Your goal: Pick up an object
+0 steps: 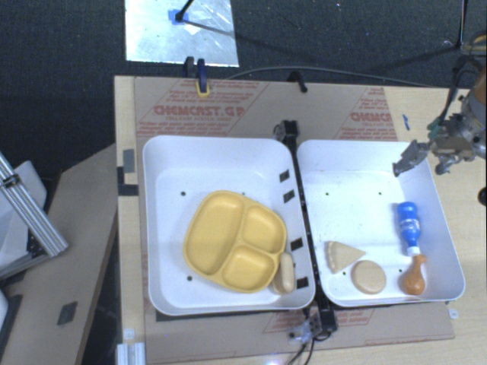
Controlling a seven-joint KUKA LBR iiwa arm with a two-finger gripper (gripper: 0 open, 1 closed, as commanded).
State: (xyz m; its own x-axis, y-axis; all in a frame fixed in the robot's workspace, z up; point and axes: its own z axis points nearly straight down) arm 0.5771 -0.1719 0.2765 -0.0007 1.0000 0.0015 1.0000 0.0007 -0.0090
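Hovering over the right bin's (437, 196) far right corner, the gripper (426, 157) hangs above bare white floor with nothing between its fingers, and the items lie well apart from it toward the near edge. Its two fingers seem spread apart, though at this slant and at the frame's edge that is only my best reading.

Largest of all, the left bin (163, 204) holds a yellow tray (232, 240), three compartments, tilted, with a pale roll (284, 273) touching its near right corner. Going for the tray risks a failed grasp: it looks too wide for the jaws, and only a rim pinch would work, which could slip.

In the right bin, the blue bottle (408, 225) lies on its side near the right wall; being round, it may roll away if the fingers close along its length, and the wall may block one finger. Just beyond its cap sits an orange pear-like piece (413, 277), close enough to be nudged. The wedge (342, 254) and round biscuit (369, 276) lie just beside each other, so a descent on one may catch both or push one aside.
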